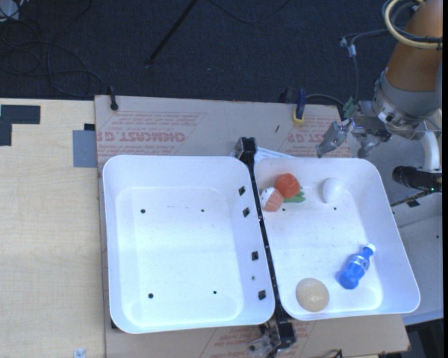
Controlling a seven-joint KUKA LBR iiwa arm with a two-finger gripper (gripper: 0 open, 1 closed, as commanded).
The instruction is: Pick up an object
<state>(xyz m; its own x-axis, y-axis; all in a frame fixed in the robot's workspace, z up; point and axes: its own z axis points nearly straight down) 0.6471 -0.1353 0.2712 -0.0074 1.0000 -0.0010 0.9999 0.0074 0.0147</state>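
The arm (414, 47) is reaching in from about two o'clock, its orange band sitting above the grey wrist, and the tool (346, 139) is hanging over the far rim of the right bin (399, 237), just outside it. Its two dark fingers (330, 140) are standing spread apart, with nothing between them.

The right bin is holding five things. A blue bottle (355, 267) is lying tilted at about four o'clock in the bin, its white cap pointing up toward one o'clock. A round tan object (312, 294) is resting at about six o'clock, near the front wall and just beside the bottle. A white rounded object (332, 189) is sitting at about twelve o'clock, closest to the tool and hard to read against the white floor; it may be a ball or an egg shape. An orange-red object (287, 185) with a bit of green at its lower edge is lying at about eleven o'clock, and a small white-and-orange piece (271, 199) is touching it on the side toward the divider.

The left bin (116, 252) is lying at nine o'clock from the right one, the two walls meeting along a black-clipped seam. Both bins are sitting on a cardboard sheet (172, 129) on the pale wooden surface (37, 237).
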